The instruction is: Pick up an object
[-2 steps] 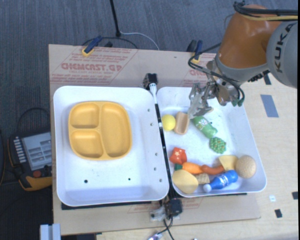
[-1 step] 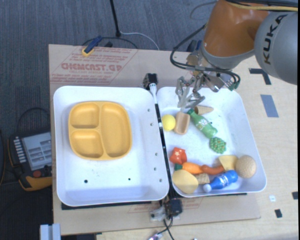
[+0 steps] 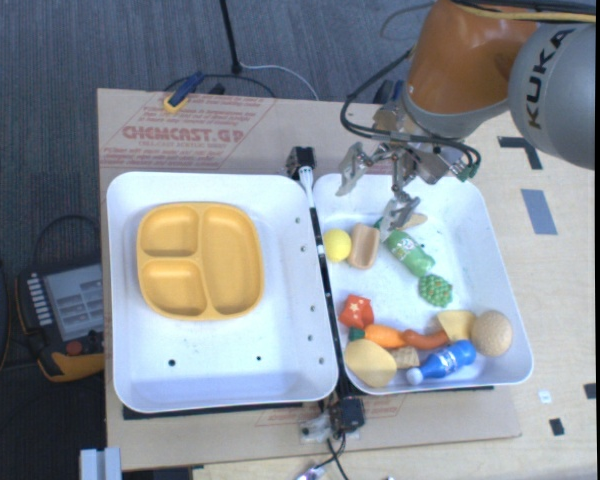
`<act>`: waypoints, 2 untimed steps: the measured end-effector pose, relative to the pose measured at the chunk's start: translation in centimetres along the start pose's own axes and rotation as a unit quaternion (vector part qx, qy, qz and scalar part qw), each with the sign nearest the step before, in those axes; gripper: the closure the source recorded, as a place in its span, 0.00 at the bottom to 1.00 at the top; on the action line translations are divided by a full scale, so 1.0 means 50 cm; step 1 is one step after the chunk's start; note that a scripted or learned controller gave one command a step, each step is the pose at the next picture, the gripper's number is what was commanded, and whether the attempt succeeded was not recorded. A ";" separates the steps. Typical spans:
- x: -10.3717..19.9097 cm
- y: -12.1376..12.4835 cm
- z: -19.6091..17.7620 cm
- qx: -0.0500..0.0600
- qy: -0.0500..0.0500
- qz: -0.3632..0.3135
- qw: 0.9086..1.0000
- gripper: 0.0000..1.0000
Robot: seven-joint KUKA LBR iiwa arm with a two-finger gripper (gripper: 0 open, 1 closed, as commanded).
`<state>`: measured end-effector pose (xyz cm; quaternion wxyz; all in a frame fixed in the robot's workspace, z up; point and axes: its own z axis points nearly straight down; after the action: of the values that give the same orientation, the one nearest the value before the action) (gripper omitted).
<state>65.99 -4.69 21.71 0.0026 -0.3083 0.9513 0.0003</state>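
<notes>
Two white bins (image 3: 120, 298) on bench, arm (image 3: 480, 48) overhead, claw (image 3: 375, 183) spread wide, grasping nothing

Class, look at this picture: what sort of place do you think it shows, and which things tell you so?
Probably a robotics lab: a KUKA arm reaches over two white bins on a cardboard-topped bench, with toy food and loose cables.
</notes>
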 end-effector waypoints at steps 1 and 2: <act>0.043 -0.086 0.213 -0.001 0.002 0.011 1.000 0.00; 0.186 -0.064 0.246 0.003 -0.003 -0.012 1.000 0.00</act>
<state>60.41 -12.71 9.36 0.0062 -0.3199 0.9474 -0.0015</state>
